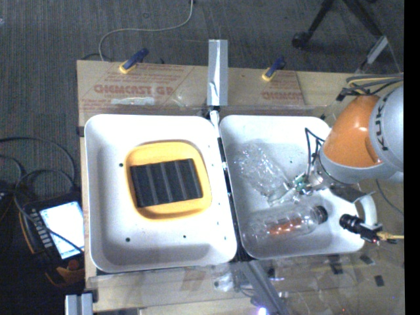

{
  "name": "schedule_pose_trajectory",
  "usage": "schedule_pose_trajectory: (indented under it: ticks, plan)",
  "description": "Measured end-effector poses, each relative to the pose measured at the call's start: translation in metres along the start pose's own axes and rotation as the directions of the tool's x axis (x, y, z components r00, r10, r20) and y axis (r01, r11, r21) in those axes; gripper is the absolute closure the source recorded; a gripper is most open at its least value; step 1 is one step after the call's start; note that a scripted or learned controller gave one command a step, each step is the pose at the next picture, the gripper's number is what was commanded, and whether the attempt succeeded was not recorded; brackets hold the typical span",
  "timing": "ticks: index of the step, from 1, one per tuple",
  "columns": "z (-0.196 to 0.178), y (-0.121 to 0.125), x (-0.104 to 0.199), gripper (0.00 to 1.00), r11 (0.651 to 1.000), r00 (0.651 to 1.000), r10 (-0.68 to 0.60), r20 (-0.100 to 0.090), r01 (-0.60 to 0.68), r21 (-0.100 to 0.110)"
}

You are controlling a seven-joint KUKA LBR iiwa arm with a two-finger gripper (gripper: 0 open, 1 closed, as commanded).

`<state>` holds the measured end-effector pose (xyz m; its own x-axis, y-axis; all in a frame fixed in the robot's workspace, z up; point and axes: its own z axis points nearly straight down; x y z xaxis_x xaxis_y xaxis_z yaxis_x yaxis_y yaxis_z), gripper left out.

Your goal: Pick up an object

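A: In the right bin (275,131), near its front wall, we see a clear plastic bottle (287,224) lying on its side, and behind it a crumpled clear wrapper (260,167).

B: And the gripper (300,184)?

A: We find it low over the bin, just above the bottle. We cannot tell how it stands, or whether it grasps anything.

B: In the left bin (105,149) we see a yellow tray with dark slats (168,179), lying flat.
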<state>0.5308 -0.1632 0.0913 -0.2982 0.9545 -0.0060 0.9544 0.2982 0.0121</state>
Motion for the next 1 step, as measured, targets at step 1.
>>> schedule_pose_trajectory:
  ticks: [1]
  plan:
    - [-0.0106,0.0028,0.0012,1.00,1.000,1.000,-0.001,-0.002,0.001,-0.005]
